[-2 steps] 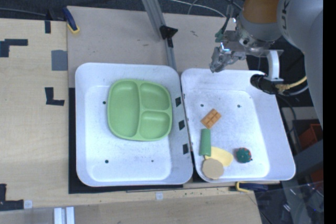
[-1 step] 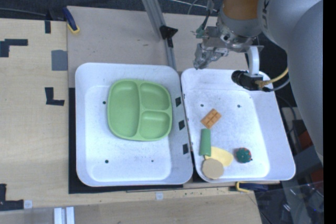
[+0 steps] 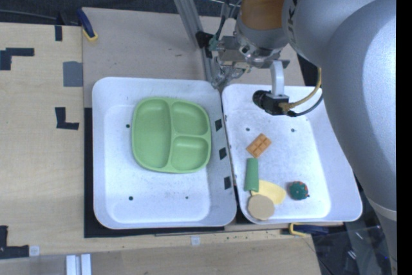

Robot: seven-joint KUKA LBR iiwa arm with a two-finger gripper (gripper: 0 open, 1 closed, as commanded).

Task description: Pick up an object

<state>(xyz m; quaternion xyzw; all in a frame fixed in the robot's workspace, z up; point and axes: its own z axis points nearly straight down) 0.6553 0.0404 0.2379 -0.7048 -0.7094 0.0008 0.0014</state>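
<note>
Two bins: green plate left; waffle right; hand state unclear.

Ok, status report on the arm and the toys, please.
Gripper above the bins' top edge, fingers unclear. Waffle, green stick, tan disc, ball untouched in right bin. Nothing blocking.

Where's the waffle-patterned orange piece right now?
The orange waffle piece lies in the right bin, left of its centre, just above the green stick and below the black fitting.
</note>
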